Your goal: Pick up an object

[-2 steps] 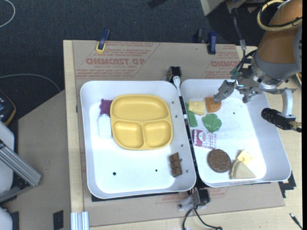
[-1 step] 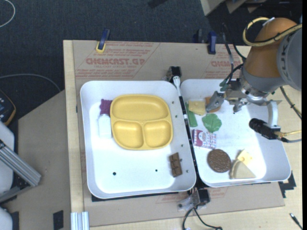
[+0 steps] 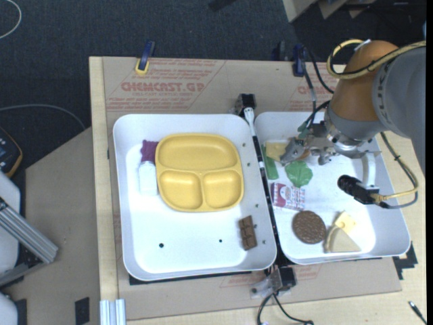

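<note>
My gripper (image 3: 308,156) hangs over the upper left of the right bin (image 3: 392,212), open, with nothing between its fingers. Just below it lies a crumpled green object (image 3: 298,175). Lower in the same bin are a pink and white packet (image 3: 287,196), a round brown cookie (image 3: 309,227) and a pale yellow wedge (image 3: 342,234). A pale yellow piece (image 3: 273,150) and a green strip (image 3: 271,168) lie against the bin's left wall.
The left bin (image 3: 128,202) holds a yellow divided plate (image 3: 199,170), a purple and white bottle (image 3: 147,166) to its left and a brown bar (image 3: 247,232) at the lower right. A ridge separates the two bins.
</note>
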Motion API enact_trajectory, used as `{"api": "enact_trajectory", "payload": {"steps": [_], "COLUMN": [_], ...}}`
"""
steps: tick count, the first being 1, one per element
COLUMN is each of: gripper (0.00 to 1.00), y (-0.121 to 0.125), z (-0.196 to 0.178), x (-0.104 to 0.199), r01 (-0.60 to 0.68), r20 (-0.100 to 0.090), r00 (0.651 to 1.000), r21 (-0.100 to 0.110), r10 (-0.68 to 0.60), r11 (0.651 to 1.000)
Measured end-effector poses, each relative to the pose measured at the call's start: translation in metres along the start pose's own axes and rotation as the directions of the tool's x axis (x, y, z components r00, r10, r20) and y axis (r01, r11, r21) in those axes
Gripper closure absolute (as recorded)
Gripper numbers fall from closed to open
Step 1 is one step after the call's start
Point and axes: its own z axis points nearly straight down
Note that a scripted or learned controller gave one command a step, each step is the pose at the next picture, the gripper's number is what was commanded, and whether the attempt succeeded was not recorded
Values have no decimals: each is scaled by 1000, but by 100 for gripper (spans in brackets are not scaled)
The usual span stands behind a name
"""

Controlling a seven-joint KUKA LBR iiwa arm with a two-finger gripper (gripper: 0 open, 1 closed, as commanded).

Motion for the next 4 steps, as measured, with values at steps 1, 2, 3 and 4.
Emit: {"api": "enact_trajectory", "payload": {"steps": [1, 2, 3, 4], "gripper": [0, 100, 100, 100], "y": [0, 1, 0, 10], "z": [22, 10, -35, -96], "x": [1, 0, 6, 8], "r01": [-1, -2, 0, 0], "r20": [0, 1, 3, 3], "r00": [1000, 1000, 1000, 1000], "r21": [0, -4, -11, -13], "r10": [1, 2, 0, 0], "r11": [1000, 1000, 1000, 1000]}}
